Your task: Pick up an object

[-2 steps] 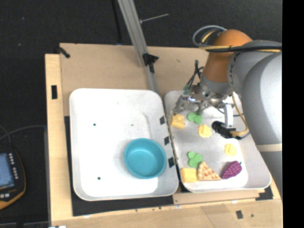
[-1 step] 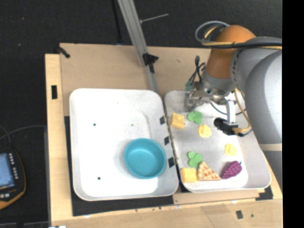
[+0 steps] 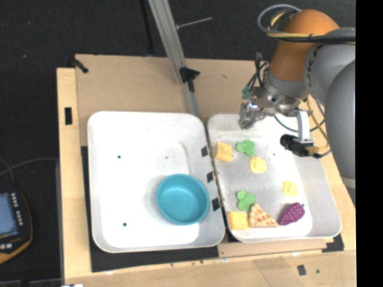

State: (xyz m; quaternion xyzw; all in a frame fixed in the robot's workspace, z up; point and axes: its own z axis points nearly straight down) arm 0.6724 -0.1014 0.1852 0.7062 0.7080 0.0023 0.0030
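The arm (image 3: 335,70) is running off the right edge. A handheld screen device (image 3: 11,217) is being cut by the left edge. Gripper (image 3: 248,117) finger state is proving too small to tell.

blue bowl (image 3: 182,198), purple grapes (image 3: 291,213), white bins (image 3: 119,136), orange arm band (image 3: 301,43)

A robotics lab: grey arm (image 3: 335,82) over white bins (image 3: 108,160) on a bench (image 3: 119,82)
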